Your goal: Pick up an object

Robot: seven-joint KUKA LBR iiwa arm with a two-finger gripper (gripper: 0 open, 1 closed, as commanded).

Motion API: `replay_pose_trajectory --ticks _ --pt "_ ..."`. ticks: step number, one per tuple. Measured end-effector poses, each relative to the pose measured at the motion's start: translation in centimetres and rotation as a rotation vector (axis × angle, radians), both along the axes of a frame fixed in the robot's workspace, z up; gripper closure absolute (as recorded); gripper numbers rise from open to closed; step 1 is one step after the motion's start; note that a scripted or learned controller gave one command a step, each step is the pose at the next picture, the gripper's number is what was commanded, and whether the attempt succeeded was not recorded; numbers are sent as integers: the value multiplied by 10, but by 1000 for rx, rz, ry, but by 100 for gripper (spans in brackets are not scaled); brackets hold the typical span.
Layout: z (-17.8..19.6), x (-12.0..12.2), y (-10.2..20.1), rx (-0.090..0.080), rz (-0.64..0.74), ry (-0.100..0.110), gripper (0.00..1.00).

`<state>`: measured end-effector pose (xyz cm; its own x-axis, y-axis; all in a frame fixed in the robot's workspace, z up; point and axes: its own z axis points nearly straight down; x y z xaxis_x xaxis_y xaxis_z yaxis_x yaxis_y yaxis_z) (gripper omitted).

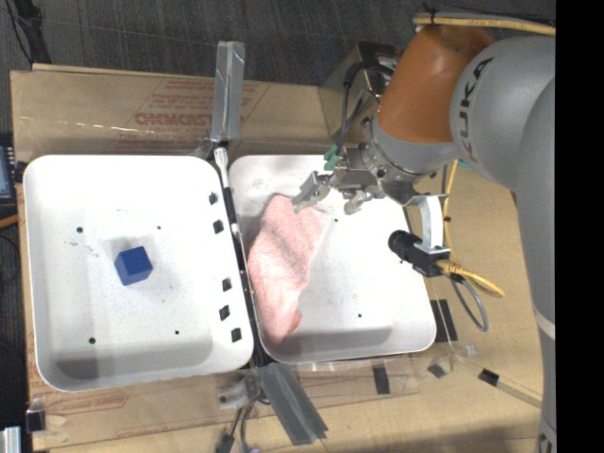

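Observation:
A pink cloth (279, 260) lies crumpled along the left side of the right bin (377, 300), stretching from its upper middle down to the front wall. My gripper (331, 198) hangs over the cloth's upper right end with its two fingers (308, 193) spread apart, open, and no object shows between them. A small blue cube (134, 264) rests in the left bin (57, 215), left of centre and far from the gripper.
A grey metal divider (229, 253) with black clips runs between the two bins. The grey arm with its orange band (425, 83) comes in from the upper right. A black cable fitting (415, 250) juts over the right bin's right edge.

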<state>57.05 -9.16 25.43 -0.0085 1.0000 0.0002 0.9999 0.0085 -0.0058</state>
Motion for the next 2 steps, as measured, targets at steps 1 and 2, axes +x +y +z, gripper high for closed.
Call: replay_pose_trajectory --ticks 1,2 --pt "-137 7 -34 1 47 2 0" --pt "-162 50 -29 0 216 -5 0"
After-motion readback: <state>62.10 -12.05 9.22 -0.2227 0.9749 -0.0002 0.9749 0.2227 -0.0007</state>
